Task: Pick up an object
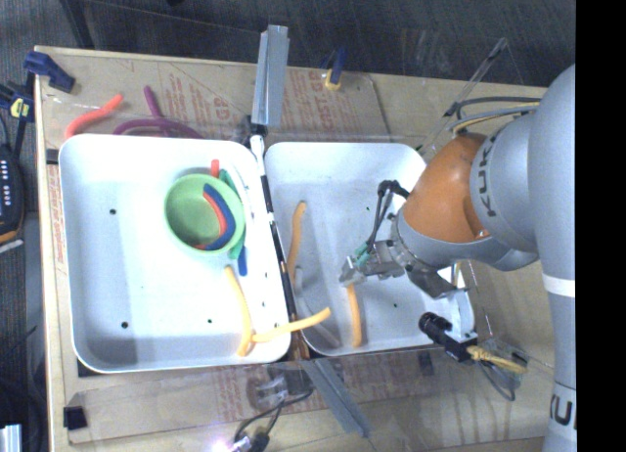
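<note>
The arm (489, 196) apparently hides the gripper (357, 269) fingers.

— Free room in the left bin (98, 245)?
— Plenty along its left side and near edge. Blocked toward the right wall by a green bowl (201, 213) with coloured pieces inside, plus a yellow strip (240, 308) running toward the near right corner.

— And the right bin (333, 166)?
— Open floor across the far half. Crowded lower down: gripper (364, 266) low over the middle, arm (489, 205) covering the right side, an orange strip (296, 235) along the left wall, another orange piece (354, 313) by the near edge.

— Between the bins?
— Narrow; a yellow piece (308, 321) lies across the shared rim near the front.
</note>
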